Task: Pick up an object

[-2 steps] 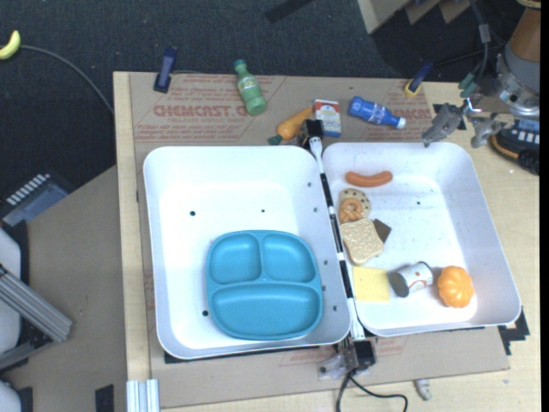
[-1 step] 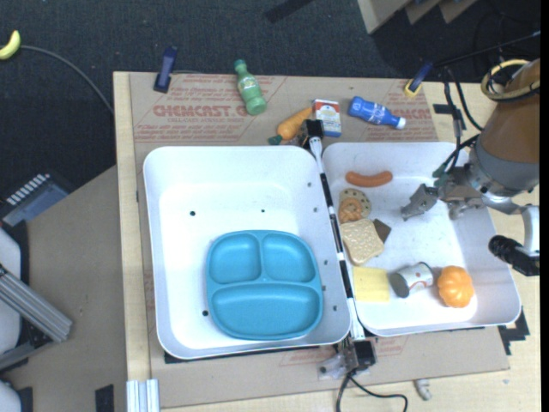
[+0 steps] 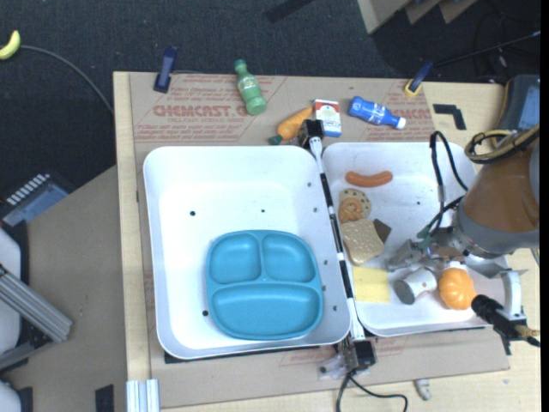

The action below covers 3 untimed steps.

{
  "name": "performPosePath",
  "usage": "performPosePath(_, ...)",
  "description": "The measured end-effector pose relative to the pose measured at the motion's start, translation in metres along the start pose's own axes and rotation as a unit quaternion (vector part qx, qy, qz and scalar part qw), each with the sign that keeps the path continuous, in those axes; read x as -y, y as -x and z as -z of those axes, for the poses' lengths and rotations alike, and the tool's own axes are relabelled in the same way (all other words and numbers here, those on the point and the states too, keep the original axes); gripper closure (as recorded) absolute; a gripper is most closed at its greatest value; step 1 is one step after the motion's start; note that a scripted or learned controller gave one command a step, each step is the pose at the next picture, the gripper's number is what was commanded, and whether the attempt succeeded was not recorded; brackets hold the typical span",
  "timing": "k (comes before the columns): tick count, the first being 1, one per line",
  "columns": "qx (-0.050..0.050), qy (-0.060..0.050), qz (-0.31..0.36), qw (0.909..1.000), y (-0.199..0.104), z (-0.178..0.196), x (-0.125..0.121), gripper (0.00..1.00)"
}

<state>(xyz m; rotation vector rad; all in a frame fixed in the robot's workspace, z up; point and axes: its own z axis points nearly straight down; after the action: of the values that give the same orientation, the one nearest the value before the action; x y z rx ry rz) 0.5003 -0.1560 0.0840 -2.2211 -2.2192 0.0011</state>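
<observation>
The gripper (image 3: 418, 258) is seen low in the right bin (image 3: 403, 163), but whether its fingers are apart or together cannot be told. An orange (image 3: 456, 287) lies just beside it, toward the table's front right corner.

arm (image 3: 502, 209): you see it enter from 3 o'clock, wrist bent down | gripper (image 3: 418, 260): low, toward 4 o'clock

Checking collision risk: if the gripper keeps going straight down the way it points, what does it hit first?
Probably the grey cylinder lying right under the gripper, beside the orange in the right bin. Depth is unclear from this slanted view, so it could reach the bin floor just beside it instead.
</observation>
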Motion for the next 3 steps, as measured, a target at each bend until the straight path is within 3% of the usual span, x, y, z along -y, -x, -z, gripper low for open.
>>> performPosePath(1,0.001,0.002,0.000,1.0000,0.000,0.010,-0.001,1.00)
performPosePath(2,0.001,0.002,0.000,1.0000,0.000,0.010,-0.001,0.00)
performPosePath(3,0.000,0.000,0.001,1.0000,-0.065,0.001,0.021,0.00)
